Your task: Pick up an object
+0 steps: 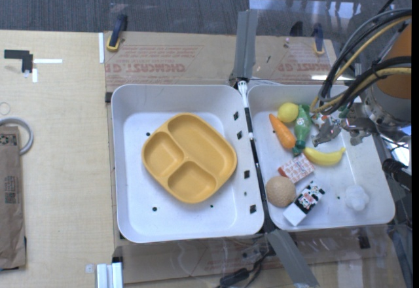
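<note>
The right bin (376,218) holds a lemon (288,112), an orange carrot (283,132), a green bottle (302,126), a banana (325,156), a red-and-white packet (296,168), a tan ball (280,191), a black-and-white carton (305,202) and a small white lump (357,197). My gripper (329,131) hangs low in this bin, just right of the green bottle and directly above the banana. Nothing visibly sits in it.
The left bin (127,215) carries a yellow divided plate (188,158). A metal divider (245,116) runs between the bins. Cables and the arm's orange band (396,80) crowd the right side. A brown paper bag (10,195) lies at far left on the bench.
</note>
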`<state>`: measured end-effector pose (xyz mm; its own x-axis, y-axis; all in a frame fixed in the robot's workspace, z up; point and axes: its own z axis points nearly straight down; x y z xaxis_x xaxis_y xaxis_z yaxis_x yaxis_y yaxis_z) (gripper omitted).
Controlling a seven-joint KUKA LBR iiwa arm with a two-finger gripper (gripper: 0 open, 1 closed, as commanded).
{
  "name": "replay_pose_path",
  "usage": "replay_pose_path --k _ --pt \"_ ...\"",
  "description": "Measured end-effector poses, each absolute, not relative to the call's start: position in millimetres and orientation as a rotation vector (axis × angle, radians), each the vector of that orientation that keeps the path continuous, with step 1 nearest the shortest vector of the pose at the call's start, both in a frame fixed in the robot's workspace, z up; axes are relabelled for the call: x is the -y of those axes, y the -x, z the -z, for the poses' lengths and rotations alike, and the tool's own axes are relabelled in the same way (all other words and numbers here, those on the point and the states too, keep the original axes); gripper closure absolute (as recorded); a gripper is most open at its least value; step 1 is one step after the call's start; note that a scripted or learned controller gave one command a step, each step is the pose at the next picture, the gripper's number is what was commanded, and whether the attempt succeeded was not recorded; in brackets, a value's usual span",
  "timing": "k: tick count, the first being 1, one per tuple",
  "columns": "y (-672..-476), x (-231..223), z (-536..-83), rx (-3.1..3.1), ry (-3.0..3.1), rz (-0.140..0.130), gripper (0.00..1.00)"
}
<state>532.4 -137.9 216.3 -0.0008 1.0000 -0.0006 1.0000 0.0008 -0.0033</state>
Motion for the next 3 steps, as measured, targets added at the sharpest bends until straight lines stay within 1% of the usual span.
replay_pose_path --k 1,2,3 --pt "-575.3 108.3 -91.8 2.331 2.108 -0.001 0.0" --pt "-631.5 96.7 -91.6 2.453 1.965 -0.001 0.0" --pt "-576.7 136.9 -92.1 2.553 1.834 -0.001 0.0"
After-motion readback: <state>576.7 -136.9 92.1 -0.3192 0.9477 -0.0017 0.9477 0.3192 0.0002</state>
